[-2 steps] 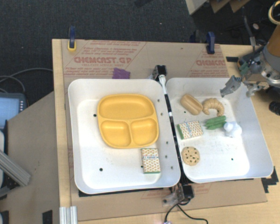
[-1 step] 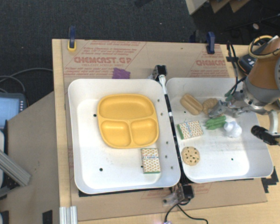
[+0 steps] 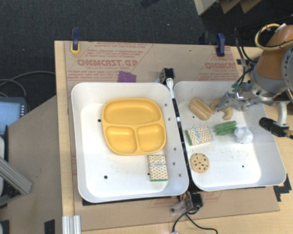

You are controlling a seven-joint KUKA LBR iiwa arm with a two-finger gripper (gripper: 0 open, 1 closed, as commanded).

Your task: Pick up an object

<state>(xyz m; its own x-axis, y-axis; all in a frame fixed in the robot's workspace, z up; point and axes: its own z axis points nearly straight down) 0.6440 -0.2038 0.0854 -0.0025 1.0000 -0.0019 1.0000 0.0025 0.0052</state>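
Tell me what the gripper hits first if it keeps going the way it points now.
The gripper points toward the view's left, low over the right bin. The tan bread-like piece looks first in that line, though the small tan item beside it may already touch; depth is unclear.

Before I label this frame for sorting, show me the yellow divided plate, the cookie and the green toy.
yellow divided plate (image 3: 133, 112): camera view, its large upper compartment.
cookie (image 3: 199, 163): camera view, middle of its top face.
green toy (image 3: 225, 128): camera view, middle of its body.
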